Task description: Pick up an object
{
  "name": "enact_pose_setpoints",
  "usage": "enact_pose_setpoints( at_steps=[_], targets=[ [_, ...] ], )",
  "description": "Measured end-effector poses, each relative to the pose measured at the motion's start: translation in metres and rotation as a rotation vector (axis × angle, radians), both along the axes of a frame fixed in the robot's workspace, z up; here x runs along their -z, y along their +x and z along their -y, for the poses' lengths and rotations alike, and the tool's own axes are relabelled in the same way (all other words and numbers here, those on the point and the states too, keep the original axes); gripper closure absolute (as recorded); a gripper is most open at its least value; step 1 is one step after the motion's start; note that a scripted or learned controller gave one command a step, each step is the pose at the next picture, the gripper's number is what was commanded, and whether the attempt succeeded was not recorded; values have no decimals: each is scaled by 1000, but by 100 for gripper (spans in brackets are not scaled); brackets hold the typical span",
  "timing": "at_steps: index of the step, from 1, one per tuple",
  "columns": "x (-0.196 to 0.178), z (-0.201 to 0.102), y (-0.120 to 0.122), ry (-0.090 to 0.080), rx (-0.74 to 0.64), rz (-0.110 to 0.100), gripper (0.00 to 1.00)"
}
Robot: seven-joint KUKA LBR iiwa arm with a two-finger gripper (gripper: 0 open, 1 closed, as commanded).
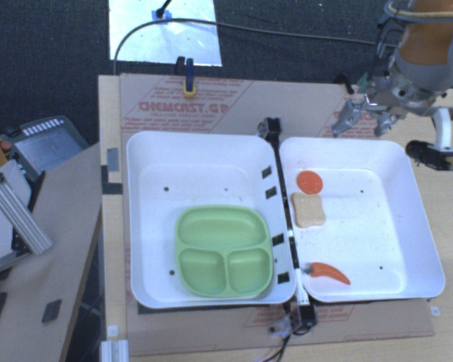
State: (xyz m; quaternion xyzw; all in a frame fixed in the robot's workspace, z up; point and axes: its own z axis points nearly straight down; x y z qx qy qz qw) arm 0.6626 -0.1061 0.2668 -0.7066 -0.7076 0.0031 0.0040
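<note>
Orange carrot [331,273], slice [309,181], bread [309,210] w/ gripper [367,121] seemingly open.

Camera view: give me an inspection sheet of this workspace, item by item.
Surface: two white bins side by side, left bin, right bin.
Job's things: red disc, tan bread slice and orange carrot in the right bin.
Clutter: green divided tray in the left bin.
Grippers: gripper above the right bin's far edge, open, holding nothing.
Cables: black cable across the dark floor.
Surroundings: metal sheet; yellow clamp.
</note>
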Motion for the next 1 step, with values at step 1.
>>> enact_pose_setpoints(
  at_steps=[1],
  targets=[
    [-8, 0, 2, -1, -2, 12, 0]
  ],
)
